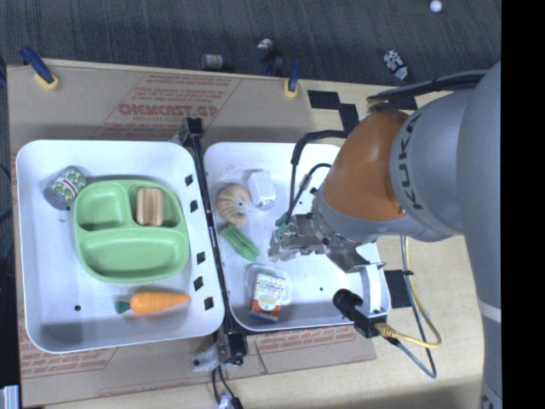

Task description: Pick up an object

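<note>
My gripper [285,239] hangs low over the middle of the right bin [319,309], below the orange wrist band. Just to its left lies a green pea pod [241,242]. A tan shell-shaped pastry [232,201] and a small white cube [260,187] sit further back in the same bin. A small carton with an orange label [268,294] lies near the bin's front wall, just in front of the gripper. Nothing shows between the fingers.
The left bin [34,254] holds a green divided plate [130,229] with a tan block [149,206] in one compartment, a small can [65,186] at its back left and a carrot [154,302] in front. The arm covers the right bin's right side.
</note>
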Controlling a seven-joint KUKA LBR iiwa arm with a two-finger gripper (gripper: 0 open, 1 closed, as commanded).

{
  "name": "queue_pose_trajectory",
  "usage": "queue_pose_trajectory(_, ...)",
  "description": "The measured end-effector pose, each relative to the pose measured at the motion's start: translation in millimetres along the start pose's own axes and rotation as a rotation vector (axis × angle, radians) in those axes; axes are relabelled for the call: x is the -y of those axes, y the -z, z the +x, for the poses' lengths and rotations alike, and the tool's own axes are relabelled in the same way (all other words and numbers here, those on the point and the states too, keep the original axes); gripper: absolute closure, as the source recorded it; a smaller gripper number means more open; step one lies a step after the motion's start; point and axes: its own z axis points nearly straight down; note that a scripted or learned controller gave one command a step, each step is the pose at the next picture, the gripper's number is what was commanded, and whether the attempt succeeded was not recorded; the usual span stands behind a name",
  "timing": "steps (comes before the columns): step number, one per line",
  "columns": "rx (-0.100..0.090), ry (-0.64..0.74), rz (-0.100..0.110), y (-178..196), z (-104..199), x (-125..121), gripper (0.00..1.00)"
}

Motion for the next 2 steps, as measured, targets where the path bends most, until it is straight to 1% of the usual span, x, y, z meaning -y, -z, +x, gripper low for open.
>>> queue_pose_trajectory(1, 0.001, -0.003, 0.0, 9.3, -48.4, 0.9, 1.0)
queue_pose_trajectory(2, 0.001, -0.003, 0.0, 9.2, -48.1, 0.8, 0.0)
